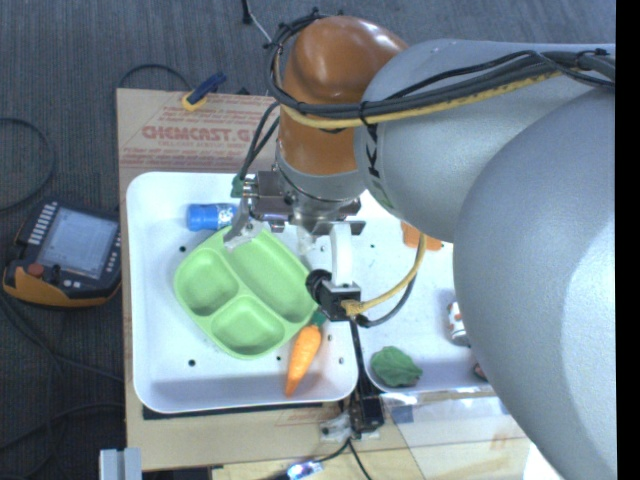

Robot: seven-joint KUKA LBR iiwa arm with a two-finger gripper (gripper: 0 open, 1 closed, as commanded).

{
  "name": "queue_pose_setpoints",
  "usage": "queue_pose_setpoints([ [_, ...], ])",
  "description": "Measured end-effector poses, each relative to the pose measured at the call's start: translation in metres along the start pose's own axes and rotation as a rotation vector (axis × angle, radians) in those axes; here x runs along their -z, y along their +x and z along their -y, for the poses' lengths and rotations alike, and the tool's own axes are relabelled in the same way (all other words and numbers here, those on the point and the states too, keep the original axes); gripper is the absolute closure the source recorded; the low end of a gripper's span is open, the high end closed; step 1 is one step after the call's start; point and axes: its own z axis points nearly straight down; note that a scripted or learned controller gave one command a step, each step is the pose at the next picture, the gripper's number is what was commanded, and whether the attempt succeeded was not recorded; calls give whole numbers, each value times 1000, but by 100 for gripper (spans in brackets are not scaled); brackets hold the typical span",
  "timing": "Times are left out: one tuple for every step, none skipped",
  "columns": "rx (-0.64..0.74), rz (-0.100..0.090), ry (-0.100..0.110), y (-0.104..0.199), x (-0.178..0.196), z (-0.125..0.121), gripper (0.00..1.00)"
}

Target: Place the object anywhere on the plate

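The carrot [303,358] lies in the left bin [150,298], at about 4 o'clock from the plate [245,288]. Its thick end with the dark green top points up-right, its thin end points down twd the bin's near wall. The upper end is just beside the plate's rim, maybe touching; you cannot tell that for sure. The carrot is on the bin floor, not on the plate.

The plate is light green w/ three compartments: one at the left, one at the upper right, one at the bottom. It sits tilted, approx. in the middle of the left bin.

The claw [285,230] hangs over the plate's upper-right compartment, at 12 o'clock from the carrot and well apart from it. Its metal parts show below the orange band of the arm [330,58], but you cannot tell if the claw is wide or narrow, and nothing is seen in it.

At 11 o'clock from the plate a blue can [210,215] lies on its side, near the bin's far wall.

In the right bin [440,288], at 3 o'clock from the carrot, there is a dark green soft thing [397,366]. An orange thing [412,236] shows partly at the arm's edge.

On the floor, at 9 o'clock from the table, lies a handheld pendant [65,253] w/ a screen.
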Motion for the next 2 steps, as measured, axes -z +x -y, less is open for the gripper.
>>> queue_pose_setpoints([
  [3,6,6,1,6,-1,100],
  [330,-5,-12,-100,45,6,100],
])
